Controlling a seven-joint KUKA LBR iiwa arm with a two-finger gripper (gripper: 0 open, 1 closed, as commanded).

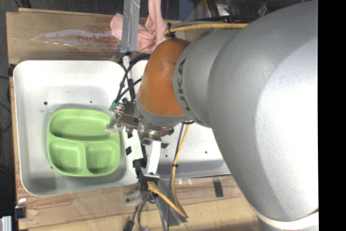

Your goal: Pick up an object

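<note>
Starting at the left: the left bin [21,116] sits toward the left edge of the desk [59,35], and it carries one thing, a green divided tray [84,142], lying flat toward the bin's near edge. I count three compartments in it, one long one along the far side and two smaller ones side by side on the near side. Its long axis runs roughly left to right, across the bin.

Moving right, the hand [116,121] comes in low over the bin's right wall, right at the tray's right rim (close enough that I would guess touching, though the metal parts blur together there). So the tray lies directly to the left of the hand, with its nearest edge the short right-hand end. I cannot tell how far the hand is spread, or whether it has the rim pinched at all; the wrist and cables cover that spot.

Further right there is one arm [243,89], grey with an orange band, big enough to cover most of the right bin [203,162], of which a strip of floor shows. Behind, along the desk's far edge, lies one pink cloth [146,27].

Two bins, one tray, one cloth, one arm.
</note>
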